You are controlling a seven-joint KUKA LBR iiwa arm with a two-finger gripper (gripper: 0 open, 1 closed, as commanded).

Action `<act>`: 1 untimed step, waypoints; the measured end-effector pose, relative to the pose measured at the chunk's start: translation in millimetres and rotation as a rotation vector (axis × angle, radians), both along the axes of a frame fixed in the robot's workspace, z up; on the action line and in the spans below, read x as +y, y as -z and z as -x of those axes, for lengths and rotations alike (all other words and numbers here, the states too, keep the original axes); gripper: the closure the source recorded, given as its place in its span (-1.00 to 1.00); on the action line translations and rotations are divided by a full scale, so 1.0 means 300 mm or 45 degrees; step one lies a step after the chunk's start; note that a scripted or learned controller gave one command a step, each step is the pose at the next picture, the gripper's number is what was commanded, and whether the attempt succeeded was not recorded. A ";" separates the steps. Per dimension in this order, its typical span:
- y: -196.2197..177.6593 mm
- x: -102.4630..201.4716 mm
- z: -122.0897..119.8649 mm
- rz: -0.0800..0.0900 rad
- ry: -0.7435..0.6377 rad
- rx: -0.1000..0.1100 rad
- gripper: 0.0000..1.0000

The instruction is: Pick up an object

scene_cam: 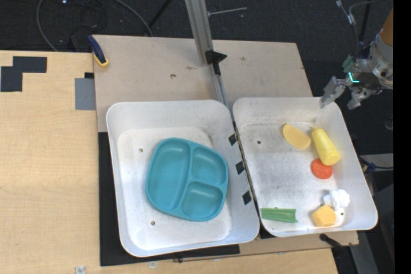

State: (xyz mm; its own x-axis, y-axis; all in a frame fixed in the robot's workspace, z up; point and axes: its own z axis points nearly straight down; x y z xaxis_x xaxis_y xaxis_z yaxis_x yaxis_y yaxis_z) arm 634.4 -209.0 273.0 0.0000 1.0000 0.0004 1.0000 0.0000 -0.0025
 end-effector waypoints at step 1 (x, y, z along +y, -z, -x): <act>-0.003 0.000 -0.001 0.001 0.000 -0.002 -1.00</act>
